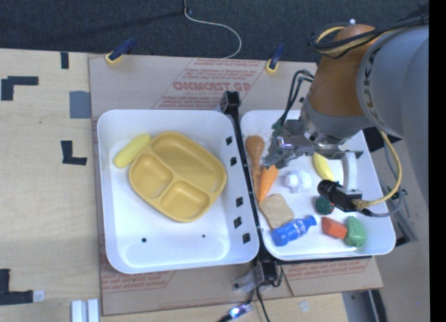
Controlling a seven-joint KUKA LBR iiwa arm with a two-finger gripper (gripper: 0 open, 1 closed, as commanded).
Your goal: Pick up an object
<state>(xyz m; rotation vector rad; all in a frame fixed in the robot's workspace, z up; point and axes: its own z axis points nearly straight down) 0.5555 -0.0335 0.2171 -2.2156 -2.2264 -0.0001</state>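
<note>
Where the left bin (111, 195) sits, a yellow divided tray (178, 174) lies toward its upper half, with a corn cob (132, 150) touching the tray's upper-left edge. Across the divider, the right bin (376, 247) is crowded: an orange carrot (265, 180) lies along its left wall, a tan bread slice (278, 209) just below it, and a blue bottle (293, 230) near the bottom edge. Toward the bottom-right corner lie a red piece (334, 227) and a green piece (356, 231), too small to identify. The gripper (282, 148) hangs low over the carrot's top end; whether it grips anything is hard to tell. A yellow banana (322, 166) is partly hidden by the arm.
</note>
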